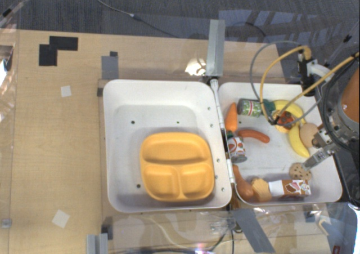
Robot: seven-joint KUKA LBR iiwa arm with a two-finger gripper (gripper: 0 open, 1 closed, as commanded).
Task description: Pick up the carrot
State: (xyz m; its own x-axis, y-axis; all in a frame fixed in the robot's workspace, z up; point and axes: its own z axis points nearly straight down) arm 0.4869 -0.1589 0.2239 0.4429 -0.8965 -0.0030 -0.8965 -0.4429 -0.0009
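Observation:
The carrot (231,117) is a short orange tapered piece lying against the left wall of the right bin (332,191), just left of a green-labelled can (250,107). The arm comes in at the right edge, and my gripper (318,155) hangs over the right side of that bin, near a chocolate-chip cookie (301,171) and a banana (296,137). It is well to the right of the carrot, with nothing seen in its grasp.
The right bin also holds a red sausage (254,135), a small can (237,148), a brown-orange elongated piece (241,183), a pastry (261,189) and a wrapped bar (290,188). A yellow divided plate (177,166) lies in the left bin (121,134). Yellow and grey cables (270,72) loop above.

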